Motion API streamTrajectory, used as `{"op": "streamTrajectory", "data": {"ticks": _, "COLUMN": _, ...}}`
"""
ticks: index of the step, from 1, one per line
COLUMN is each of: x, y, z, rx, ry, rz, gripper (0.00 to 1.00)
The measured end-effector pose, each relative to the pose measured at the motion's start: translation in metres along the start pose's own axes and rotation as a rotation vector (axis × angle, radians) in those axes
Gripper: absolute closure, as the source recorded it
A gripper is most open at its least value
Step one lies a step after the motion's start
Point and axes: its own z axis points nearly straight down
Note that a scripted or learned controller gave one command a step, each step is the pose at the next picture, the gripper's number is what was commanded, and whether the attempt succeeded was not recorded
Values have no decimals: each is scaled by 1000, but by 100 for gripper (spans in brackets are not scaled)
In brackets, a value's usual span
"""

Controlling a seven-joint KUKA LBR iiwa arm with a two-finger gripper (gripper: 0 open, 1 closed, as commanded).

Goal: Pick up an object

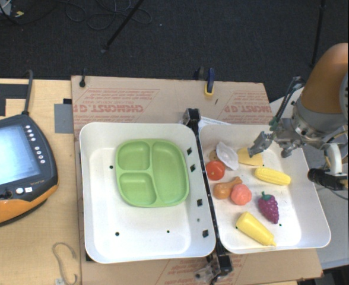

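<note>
The arm reaches in from the right, and its gripper (259,145) hangs over the upper part of the right bin (317,218). One dark finger (261,142) points down and left toward a yellow cheese wedge (249,157), and its tip seems to be at the wedge's upper edge. I cannot tell how far the fingers are open, and I cannot tell if anything sits between them.

The toy foods all lie in the right bin. A white crumpled piece (227,154) is just left of the wedge. Below it there is a red tomato (215,170), and then a brown pear-like piece (225,188) touching an orange-pink fruit (241,194). A corn cob (272,176) lies below the gripper. A purple grape bunch (269,207) and a large yellow piece (254,228) are nearer the front edge.

In the left bin (97,218) a green divided plate (151,172) lies flat. A teach pendant (14,165) rests on the table at the far left.
</note>
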Motion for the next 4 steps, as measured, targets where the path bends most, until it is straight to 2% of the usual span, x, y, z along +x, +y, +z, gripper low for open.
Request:
{"op": "streamTrajectory", "data": {"ticks": 1, "x": 1, "y": -7, "z": 46, "rx": 6, "ry": 2, "rz": -2, "gripper": 0}}
{"op": "streamTrajectory", "data": {"ticks": 2, "x": -7, "y": -1, "z": 90, "rx": -9, "ry": -5, "rz": -2, "gripper": 0}}
{"op": "streamTrajectory", "data": {"ticks": 3, "x": -4, "y": -1, "z": 108, "rx": 3, "ry": 1, "rz": -4, "gripper": 0}}
{"op": "streamTrajectory", "data": {"ticks": 4, "x": -6, "y": -1, "z": 97, "rx": 3, "ry": 1, "rz": -2, "gripper": 100}}
